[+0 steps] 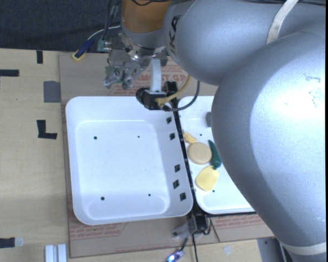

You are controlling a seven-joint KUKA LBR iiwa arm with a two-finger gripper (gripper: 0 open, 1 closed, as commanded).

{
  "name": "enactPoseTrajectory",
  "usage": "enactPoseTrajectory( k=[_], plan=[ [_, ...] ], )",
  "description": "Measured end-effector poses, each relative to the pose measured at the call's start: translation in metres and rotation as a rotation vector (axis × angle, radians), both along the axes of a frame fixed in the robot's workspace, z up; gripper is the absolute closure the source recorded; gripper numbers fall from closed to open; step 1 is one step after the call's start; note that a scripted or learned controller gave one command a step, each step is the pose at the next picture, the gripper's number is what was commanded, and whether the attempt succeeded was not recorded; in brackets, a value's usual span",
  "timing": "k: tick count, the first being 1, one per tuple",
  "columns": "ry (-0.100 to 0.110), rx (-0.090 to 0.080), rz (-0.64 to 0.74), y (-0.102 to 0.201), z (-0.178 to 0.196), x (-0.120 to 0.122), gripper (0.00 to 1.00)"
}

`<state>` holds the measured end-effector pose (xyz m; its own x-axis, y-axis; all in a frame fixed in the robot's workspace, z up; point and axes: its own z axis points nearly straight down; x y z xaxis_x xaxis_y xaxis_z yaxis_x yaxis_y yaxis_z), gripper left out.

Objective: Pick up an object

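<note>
Hovering over the bench's far edge, just beyond the left bin's (76,146) far rim: gripper (118,79). Can't tell its state, and nothing visible in its grasp. Objects sit in the right bin (218,203) near the divider: tan disc (199,153), yellow piece (206,179), green piece (214,153).

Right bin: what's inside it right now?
In the right bin: a tan round piece, a yellow piece, a green piece, and a grey object at the arm's edge. The arm covers the rest.
</note>
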<state>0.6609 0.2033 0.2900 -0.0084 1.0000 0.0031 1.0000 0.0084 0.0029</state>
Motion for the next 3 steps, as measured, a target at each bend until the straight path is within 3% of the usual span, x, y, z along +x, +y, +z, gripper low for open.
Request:
enactPoseTrajectory(
  k=[1, 2, 3],
  plan=[
    [-0.011, 0.002, -0.003, 0.005, 0.138, -0.020, 1.00],
    [-0.010, 0.000, -0.005, 0.005, 0.253, -0.005, 1.00],
    [0.016, -0.006, -0.002, 0.032, 0.160, -0.081, 1.00]
  ],
)
